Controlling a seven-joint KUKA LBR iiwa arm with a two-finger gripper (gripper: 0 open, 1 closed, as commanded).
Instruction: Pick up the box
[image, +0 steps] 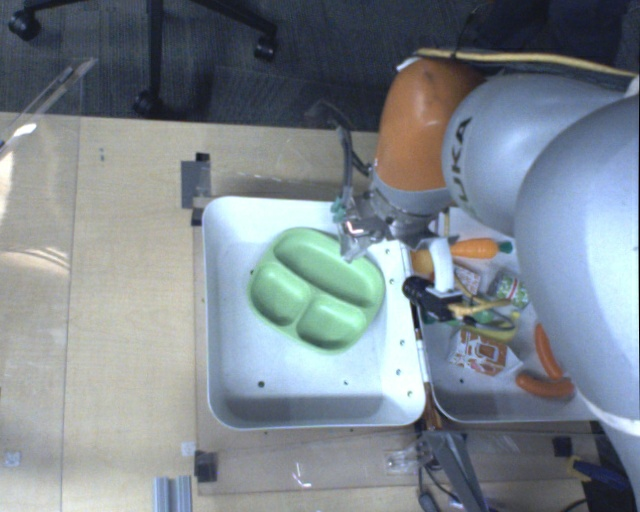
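The box (481, 353) is a small white carton with orange and brown print, lying flat in the right bin (455, 405) near its front left. My gripper (351, 238) hangs over the left bin (225, 300), at the far right rim of a green divided plate (315, 288). That puts it well to the left of the box and farther back, apart from it. The grey arm with its orange band reaches in from the upper right and hides the back and right of the right bin.
An orange carrot (474, 248) lies in the right bin behind the box, beside a green-labelled item (508, 291). A red-orange sausage (543, 381) lies to the right of the box. The green plate covers most of the left bin's floor.
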